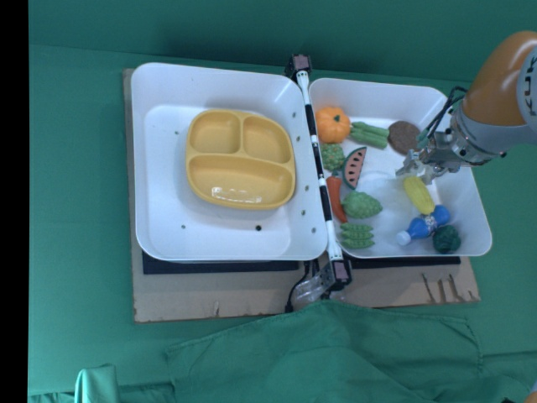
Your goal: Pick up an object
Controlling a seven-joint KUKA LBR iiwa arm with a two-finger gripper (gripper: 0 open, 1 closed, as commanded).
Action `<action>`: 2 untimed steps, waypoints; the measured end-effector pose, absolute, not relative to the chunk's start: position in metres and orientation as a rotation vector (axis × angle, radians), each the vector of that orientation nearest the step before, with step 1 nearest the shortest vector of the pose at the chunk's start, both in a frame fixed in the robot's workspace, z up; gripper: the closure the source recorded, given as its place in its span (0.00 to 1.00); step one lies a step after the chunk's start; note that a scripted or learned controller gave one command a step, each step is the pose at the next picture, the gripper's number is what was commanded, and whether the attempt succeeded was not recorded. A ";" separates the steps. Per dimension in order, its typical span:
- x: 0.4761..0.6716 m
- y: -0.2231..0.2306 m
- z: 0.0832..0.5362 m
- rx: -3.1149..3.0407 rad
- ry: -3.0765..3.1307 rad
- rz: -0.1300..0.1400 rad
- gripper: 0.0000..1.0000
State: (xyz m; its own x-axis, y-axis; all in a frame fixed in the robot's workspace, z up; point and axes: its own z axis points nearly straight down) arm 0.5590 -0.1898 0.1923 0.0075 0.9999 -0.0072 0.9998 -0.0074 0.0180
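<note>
The right bin [369, 89] holds several toy foods: an orange pumpkin [333, 125], a green bean pod [370, 134], a brown round piece [404, 136], a watermelon slice [355, 167], a carrot [336, 198], a green artichoke [362, 205], a pea pod [357, 236], a yellow corn [419, 195], a blue bottle [424, 224] and a dark green ball [446, 239]. My gripper [420, 165] hangs over the bin's right half, just above the corn and beside the brown piece. Nothing shows between its fingers.
The left bin [159, 217] bears a yellow divided plate [240, 158]. A black-and-white striped bar [319, 166] runs between the bins. Cardboard [210, 296] lies beneath them on green cloth, and a cloth fold [336, 351] rises at the front.
</note>
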 end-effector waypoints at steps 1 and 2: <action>0.526 -0.160 0.268 2.218 2.215 0.007 1.00; 0.495 -0.174 0.192 2.217 2.210 0.006 1.00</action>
